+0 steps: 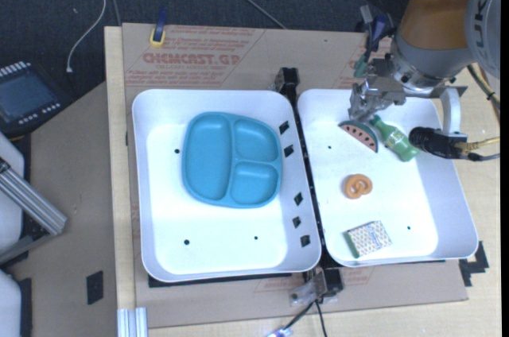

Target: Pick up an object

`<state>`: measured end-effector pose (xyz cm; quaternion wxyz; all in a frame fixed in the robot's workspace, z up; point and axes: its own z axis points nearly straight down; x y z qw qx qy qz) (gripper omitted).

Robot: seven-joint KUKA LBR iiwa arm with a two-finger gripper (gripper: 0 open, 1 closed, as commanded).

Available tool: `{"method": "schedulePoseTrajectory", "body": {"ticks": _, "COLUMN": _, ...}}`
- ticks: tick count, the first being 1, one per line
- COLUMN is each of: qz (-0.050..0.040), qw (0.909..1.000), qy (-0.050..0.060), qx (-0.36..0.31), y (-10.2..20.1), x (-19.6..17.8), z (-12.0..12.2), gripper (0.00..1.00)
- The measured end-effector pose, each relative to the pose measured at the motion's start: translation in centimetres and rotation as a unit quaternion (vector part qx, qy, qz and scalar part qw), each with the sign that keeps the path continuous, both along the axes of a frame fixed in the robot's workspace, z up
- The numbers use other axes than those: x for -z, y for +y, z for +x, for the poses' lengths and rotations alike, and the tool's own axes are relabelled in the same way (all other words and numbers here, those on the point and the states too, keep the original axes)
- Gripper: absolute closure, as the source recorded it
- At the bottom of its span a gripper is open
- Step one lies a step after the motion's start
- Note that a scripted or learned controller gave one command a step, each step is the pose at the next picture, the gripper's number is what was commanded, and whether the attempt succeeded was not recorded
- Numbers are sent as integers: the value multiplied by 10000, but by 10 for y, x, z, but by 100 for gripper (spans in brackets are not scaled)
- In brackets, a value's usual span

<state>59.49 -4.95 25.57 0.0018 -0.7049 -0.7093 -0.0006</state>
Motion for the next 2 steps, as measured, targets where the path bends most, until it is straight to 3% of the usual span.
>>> {"method": "schedulePoseTrajectory", "body": {"ticks": 2, "qz": 1, "qw": 10000, "qy": 3, "qx": -1, "y": 112, "x": 9, "z": -21, "gripper": 100}}
